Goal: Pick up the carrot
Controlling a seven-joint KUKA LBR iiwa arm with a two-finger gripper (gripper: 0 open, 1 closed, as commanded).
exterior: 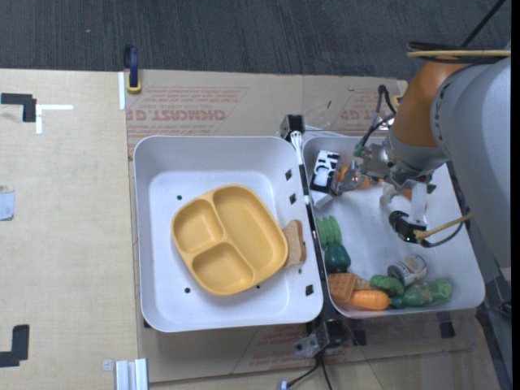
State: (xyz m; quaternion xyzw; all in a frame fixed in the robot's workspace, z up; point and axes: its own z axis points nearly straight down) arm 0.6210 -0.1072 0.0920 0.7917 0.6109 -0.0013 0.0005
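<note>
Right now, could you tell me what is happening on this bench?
The grey arm reaches in over the right bin, with its gripper low near that bin's far left corner. The carrot it should pick up lies untouched at the near edge, among green toy vegetables and a small can. The left bin holds a yellow divided plate.
</note>
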